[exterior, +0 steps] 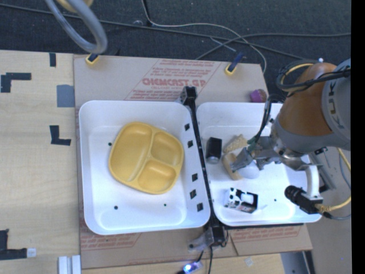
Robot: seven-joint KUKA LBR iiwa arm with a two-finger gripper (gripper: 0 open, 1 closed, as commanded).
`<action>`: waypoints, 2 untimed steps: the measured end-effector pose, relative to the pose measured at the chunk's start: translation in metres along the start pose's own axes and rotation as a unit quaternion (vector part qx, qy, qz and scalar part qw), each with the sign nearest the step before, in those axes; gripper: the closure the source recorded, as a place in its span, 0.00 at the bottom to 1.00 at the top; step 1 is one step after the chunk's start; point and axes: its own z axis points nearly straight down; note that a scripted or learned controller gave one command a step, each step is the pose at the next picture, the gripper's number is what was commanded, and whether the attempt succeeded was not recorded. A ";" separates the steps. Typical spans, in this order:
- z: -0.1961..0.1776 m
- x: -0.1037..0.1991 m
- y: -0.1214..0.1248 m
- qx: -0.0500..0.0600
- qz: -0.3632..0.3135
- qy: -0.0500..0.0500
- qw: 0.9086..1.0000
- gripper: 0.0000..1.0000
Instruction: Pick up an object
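Tan object [232,153] touches hand [244,163], mid-bin.

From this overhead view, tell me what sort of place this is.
Most likely a robotics lab bench set up for grasping trials. Two shallow white bins sit side by side on a cardboard sheet, a grey and orange robot arm reaches into the right one, and loose cables trail across the floor behind.

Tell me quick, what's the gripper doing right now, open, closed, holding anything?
Gripper: down in the right bin against a tan object; a grasp cannot be told.
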 end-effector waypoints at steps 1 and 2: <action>-0.012 0.060 -0.004 -0.001 -0.001 0.000 1.000 1.00; -0.008 0.112 0.005 0.000 -0.001 0.000 1.000 1.00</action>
